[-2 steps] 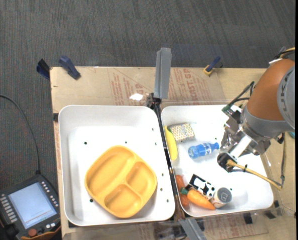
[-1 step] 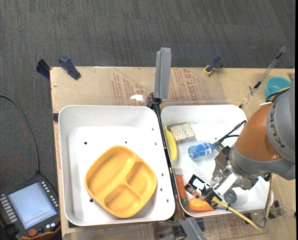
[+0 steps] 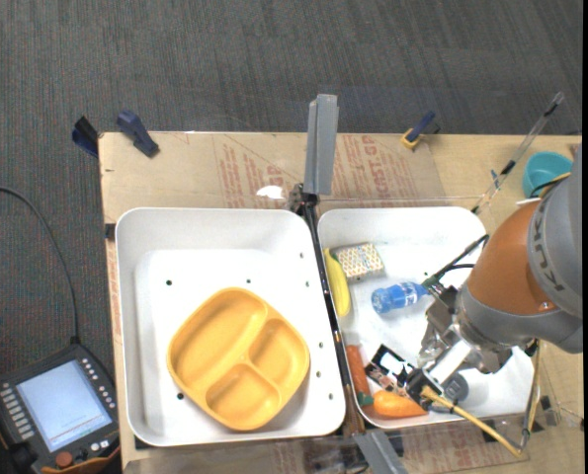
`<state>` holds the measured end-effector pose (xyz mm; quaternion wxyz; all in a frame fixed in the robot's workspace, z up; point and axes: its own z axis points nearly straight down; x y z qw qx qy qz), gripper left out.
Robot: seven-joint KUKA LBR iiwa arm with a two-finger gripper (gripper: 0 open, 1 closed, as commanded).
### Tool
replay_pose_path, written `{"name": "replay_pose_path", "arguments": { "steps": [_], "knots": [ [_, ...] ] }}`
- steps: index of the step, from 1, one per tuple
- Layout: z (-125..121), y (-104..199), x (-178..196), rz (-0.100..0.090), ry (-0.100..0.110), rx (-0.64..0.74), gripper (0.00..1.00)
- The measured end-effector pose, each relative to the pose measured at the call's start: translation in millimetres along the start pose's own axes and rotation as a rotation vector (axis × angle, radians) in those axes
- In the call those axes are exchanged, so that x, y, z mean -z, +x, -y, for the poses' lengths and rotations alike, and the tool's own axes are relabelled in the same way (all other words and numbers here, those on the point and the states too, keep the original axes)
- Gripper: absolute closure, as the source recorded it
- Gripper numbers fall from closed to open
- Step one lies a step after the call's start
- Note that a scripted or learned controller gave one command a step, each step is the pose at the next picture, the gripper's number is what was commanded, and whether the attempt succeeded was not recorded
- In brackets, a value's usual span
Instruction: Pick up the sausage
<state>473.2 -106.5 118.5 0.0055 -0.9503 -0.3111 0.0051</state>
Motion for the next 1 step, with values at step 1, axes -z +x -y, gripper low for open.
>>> {"name": "replay_pose_path", "arguments": {
  "steps": [1],
  "knots": [
    [-59.7,28.2,41.0,-0.002,-0.01,0.245,1.0]
  ]
}}
